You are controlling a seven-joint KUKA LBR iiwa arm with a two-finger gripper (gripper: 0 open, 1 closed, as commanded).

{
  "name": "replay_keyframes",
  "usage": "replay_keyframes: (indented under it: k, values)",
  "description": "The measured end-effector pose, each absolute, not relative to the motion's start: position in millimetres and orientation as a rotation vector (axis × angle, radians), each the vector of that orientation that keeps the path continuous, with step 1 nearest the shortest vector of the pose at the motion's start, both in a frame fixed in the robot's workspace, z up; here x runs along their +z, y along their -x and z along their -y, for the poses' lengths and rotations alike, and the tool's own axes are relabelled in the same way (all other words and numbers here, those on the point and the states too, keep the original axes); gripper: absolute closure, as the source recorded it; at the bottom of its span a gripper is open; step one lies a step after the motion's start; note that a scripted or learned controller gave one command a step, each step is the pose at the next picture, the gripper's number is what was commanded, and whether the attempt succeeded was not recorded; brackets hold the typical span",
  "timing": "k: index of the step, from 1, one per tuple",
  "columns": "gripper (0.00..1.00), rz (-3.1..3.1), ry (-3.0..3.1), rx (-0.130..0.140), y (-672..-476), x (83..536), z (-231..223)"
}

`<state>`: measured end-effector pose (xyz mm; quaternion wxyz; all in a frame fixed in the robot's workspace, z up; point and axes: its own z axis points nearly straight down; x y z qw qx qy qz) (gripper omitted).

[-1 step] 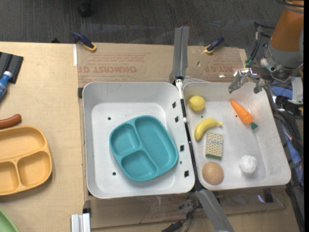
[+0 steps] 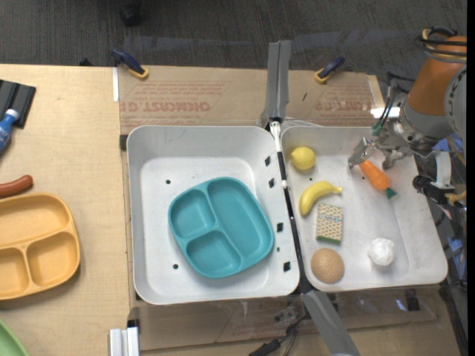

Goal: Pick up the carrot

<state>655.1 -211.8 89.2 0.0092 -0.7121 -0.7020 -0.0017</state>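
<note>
The carrot [image 2: 374, 175] is orange with a green tip and lies at a slant on the floor of the right bin [image 2: 415, 232], near its far right corner. My gripper [image 2: 373, 156] hangs right over the carrot's thick upper end. It is open, with one finger to the left of that end and one to the right. Nothing is clamped between them. The grey arm with its orange band [image 2: 430, 87] reaches in from the right.
The right bin also holds a lemon [image 2: 302, 158], a banana [image 2: 318, 195], a small patterned box [image 2: 329, 222], a brown egg-shaped item [image 2: 326, 265] and a white ball [image 2: 381, 252]. A teal divided plate [image 2: 220, 227] lies in the left bin [image 2: 148, 199]. A yellow tray [image 2: 33, 247] sits on the bench at the left.
</note>
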Motion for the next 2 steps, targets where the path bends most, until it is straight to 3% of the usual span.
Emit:
replay_keyframes:
  k: [1, 2]
  values:
    - [1.00, 2.204, 2.232, -0.001, -656.1, 100.7, 215.2]
    - [1.00, 2.103, 2.335, 0.001, -629.7, 219.5, 144.0]
